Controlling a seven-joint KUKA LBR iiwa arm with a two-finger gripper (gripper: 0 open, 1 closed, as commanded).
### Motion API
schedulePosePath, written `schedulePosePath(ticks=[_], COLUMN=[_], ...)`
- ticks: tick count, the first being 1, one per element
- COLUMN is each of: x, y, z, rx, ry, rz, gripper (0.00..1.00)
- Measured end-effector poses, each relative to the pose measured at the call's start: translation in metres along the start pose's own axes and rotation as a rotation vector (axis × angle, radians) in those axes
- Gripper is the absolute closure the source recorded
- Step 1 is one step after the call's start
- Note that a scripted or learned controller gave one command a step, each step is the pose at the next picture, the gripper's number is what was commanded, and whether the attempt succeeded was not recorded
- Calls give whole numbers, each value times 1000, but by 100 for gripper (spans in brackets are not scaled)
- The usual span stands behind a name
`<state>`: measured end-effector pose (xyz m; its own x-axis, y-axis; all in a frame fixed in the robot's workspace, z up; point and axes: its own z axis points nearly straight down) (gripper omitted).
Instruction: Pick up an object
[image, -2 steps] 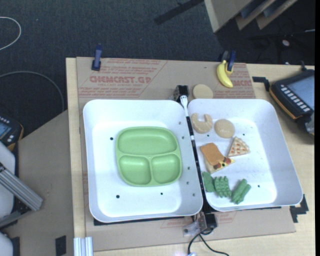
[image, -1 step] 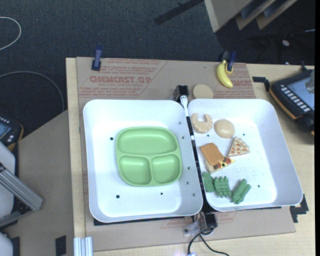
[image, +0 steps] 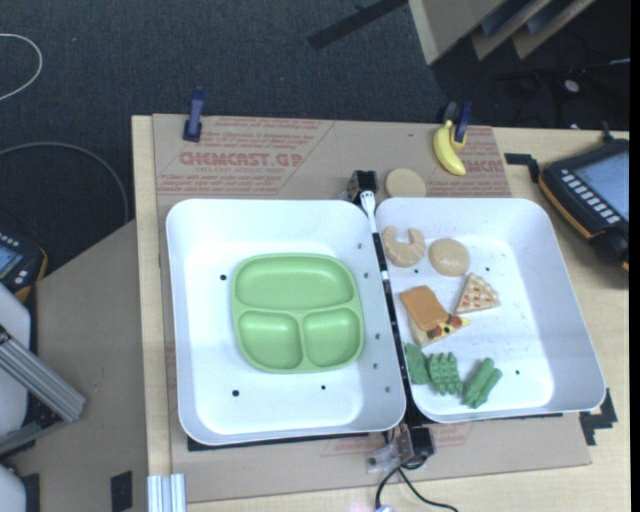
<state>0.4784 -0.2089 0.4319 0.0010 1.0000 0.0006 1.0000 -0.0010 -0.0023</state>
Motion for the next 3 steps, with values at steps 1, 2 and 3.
schedulePosePath(ticks=[1, 2, 3], x=[78, 40, -16], y=[25, 0, 3], z=[-109, -16, 264], rx=[-16, 2, -9], ry=[-4, 1, -2], rz=[-8, 1, 1], gripper=[100, 100, 100])
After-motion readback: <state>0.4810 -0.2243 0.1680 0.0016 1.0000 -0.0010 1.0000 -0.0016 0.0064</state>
